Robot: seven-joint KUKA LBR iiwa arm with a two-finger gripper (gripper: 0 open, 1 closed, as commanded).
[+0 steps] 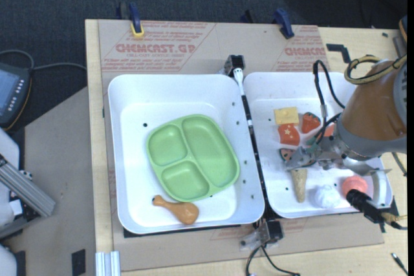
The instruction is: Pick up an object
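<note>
**Toys in the right bin, arm low among them**

Toys lie scattered in the right bin (259,139): a yellow block (286,116) near the middle, a red piece with a white star (288,134) just below it, and a red strawberry-like piece (311,122) beside the block on its right. Lower down, a tan cone (299,184) points toward the near wall, with a white lump (325,196) just to its right and a pink ball (355,185) beyond that. A small dark piece (286,154) sits between the starred piece and the cone.

The arm (375,113) reaches in from the right, its orange band over the bin's right half. The gripper (309,157) is low in the bin, just above the cone's wide end and near the dark piece; whether it is parted or closed, and whether it has hold of anything, I cannot tell.

The left bin (123,139) holds a green divided tray (192,156), tilted slightly, and a tan drumstick toy (178,208) lying near the tray's lower edge. Both bins rest on a brown board on the worktop (194,48), with two blue clamps (135,15) at its far edge.
</note>
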